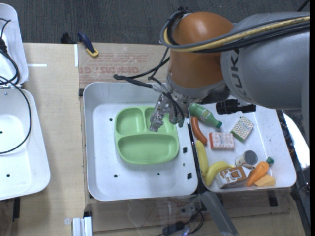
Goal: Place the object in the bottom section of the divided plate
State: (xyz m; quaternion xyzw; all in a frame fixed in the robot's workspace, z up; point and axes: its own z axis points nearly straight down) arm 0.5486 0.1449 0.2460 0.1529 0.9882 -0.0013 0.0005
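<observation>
A light green divided plate (119, 140) lies in the left of the two bins (98, 146), with two small sections at the top and one wide section at the bottom. The wide bottom section (146, 149) has nothing in it. My gripper (165, 122) hangs over the plate's top right section, close to the divider wall between the bins. Its fingers stand apart, and green plate shows through the gap with no object between them. The orange wrist band and grey arm hide the bin's upper right corner.
The right bin (283, 146) holds several toy foods: a green bottle (205, 115), a sausage (199, 131), a banana (212, 170), a wafer block (222, 140), a checkered block (242, 128), a carrot (259, 171), and a carton (233, 177).
</observation>
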